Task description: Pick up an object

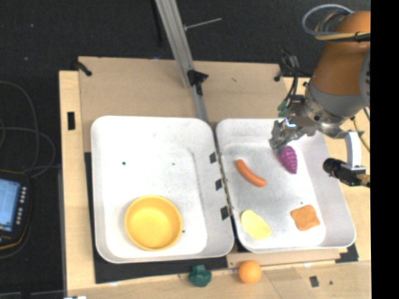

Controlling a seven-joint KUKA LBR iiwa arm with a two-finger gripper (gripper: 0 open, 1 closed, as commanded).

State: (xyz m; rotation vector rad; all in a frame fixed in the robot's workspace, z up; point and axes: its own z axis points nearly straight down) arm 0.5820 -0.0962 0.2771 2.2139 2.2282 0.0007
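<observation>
Purple object (289, 159): upper end hidden under gripper (282, 134); jaws' spacing unresolvable. Tablet (9, 209) cut by left edge. Green item (200, 276) on desk (143, 85) too small to identify.

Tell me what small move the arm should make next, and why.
Probably a short, straight descent: the end effector sits just above the top end of the purple grapes in the right bin, and the carrot lies well apart, so nothing crowds that grab.

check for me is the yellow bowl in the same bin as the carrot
No, the yellow bowl sits in the left bin, while the carrot lies in the right bin.
</observation>
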